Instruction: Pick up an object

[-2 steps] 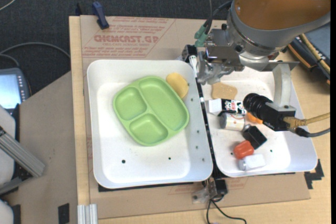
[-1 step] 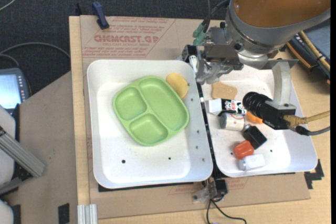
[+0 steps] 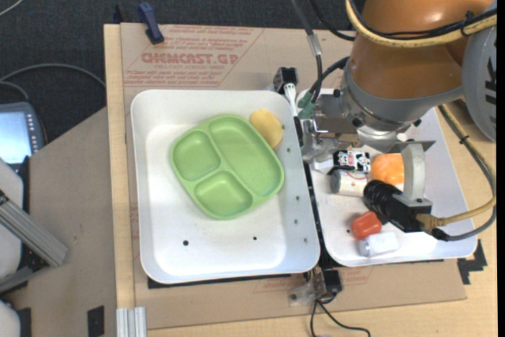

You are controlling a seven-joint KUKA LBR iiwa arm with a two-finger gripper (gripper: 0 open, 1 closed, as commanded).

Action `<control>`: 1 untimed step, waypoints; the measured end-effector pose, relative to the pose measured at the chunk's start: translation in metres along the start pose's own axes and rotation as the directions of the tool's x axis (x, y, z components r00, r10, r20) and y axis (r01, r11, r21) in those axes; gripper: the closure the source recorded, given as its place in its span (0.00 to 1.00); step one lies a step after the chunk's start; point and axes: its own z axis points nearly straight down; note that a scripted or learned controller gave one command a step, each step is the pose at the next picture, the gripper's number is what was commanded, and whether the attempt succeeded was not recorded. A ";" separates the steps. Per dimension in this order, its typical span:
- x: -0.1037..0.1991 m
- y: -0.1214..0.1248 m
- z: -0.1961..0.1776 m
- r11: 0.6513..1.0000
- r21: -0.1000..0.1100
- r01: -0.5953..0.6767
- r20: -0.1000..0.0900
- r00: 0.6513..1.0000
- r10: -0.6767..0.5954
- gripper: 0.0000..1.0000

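Grey arm with orange band (image 3: 418, 4): enters from 3 o'clock, wrist bowed low over the right shallow white bin (image 3: 454, 170). Its gripper (image 3: 322, 140) sits at that bin's 10 o'clock edge; whether it is open or closed cannot be told.
Right bin contents: small black-and-white patterned item (image 3: 353, 161) just under the wrist, orange rounded object (image 3: 388, 168) beside it, red-orange small piece (image 3: 365, 226) and white block (image 3: 380, 244) toward 6 o'clock.
Left shallow white bin (image 3: 158, 193): green three-compartment plastic plate (image 3: 226, 166) at centre, yellow rounded lump (image 3: 267, 126) touching its 1 o'clock rim.
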 end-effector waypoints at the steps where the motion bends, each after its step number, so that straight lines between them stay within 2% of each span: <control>1: 0.002 0.001 -0.015 1.000 -0.010 0.004 -0.003 1.000 -0.004 1.00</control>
